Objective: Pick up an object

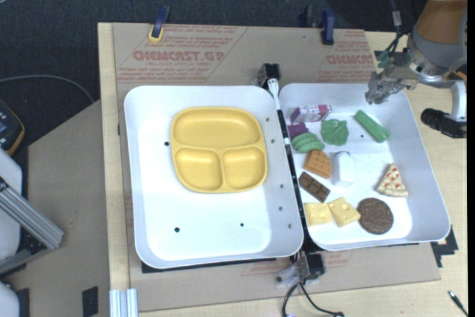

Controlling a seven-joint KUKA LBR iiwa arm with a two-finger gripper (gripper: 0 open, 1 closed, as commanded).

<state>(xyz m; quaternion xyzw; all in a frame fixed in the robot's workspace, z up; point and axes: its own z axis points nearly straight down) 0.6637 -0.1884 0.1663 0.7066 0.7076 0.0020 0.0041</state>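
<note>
My gripper (pixel 378 91) hangs over the far right part of the right bin (pixel 423 159), above and just behind a green pickle-like stick (pixel 370 125). I see nothing held in it. Toy foods lie in this bin: a green leafy piece (pixel 335 131), a purple and white packet (pixel 310 113), a waffle (pixel 318 162), a pizza slice (pixel 392 181), a brown cookie (pixel 375 215), a chocolate bar (pixel 313 187) and two cheese pieces (pixel 332 213).
The left bin (pixel 148 197) holds a yellow three-compartment tray (pixel 219 148). Clamps (pixel 156 24) sit on the far edge of the board. A small purple piece (pixel 298 130) and a pale green piece (pixel 306 142) lie near the divider between the bins.
</note>
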